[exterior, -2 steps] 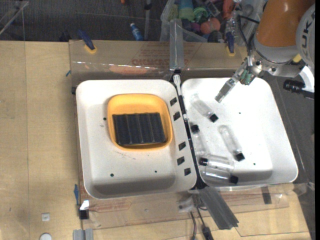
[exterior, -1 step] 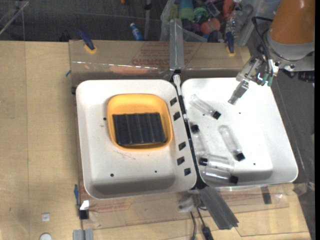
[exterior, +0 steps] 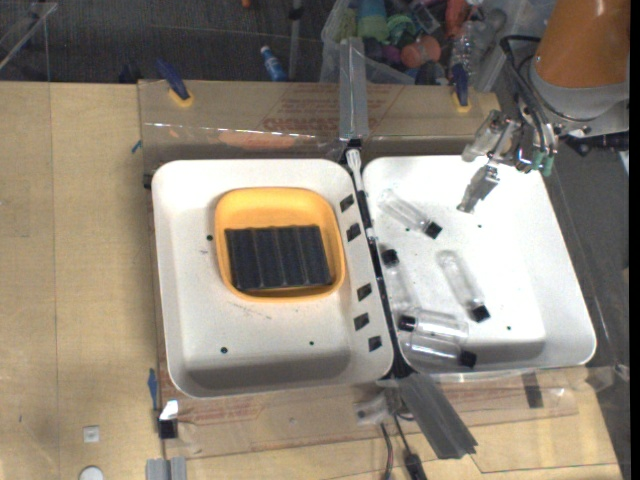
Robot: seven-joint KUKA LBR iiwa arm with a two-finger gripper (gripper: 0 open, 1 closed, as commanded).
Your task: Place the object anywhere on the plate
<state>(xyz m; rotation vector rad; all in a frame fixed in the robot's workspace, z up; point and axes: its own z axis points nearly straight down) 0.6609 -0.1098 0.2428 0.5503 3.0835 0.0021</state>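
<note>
A yellow-orange plate (exterior: 268, 202) lies in the left bin (exterior: 190, 298). On it rests a dark ribbed rectangular block (exterior: 278, 257), flat and covering most of the plate's middle. My gripper (exterior: 465, 182) hangs over the far part of the right bin (exterior: 560, 318), well to the right of the plate. It is open, and nothing shows between its two grey fingers (exterior: 478, 190). Just below and left of it lies a clear tube with a black cap (exterior: 410, 214).
More clear tubes with black caps lie in the right bin: one near the middle (exterior: 462, 284) and two at the front left (exterior: 434, 322) (exterior: 436, 347). A divider with black clips (exterior: 362, 258) separates the bins. A crate of colourful toys (exterior: 420, 13) stands behind the bench.
</note>
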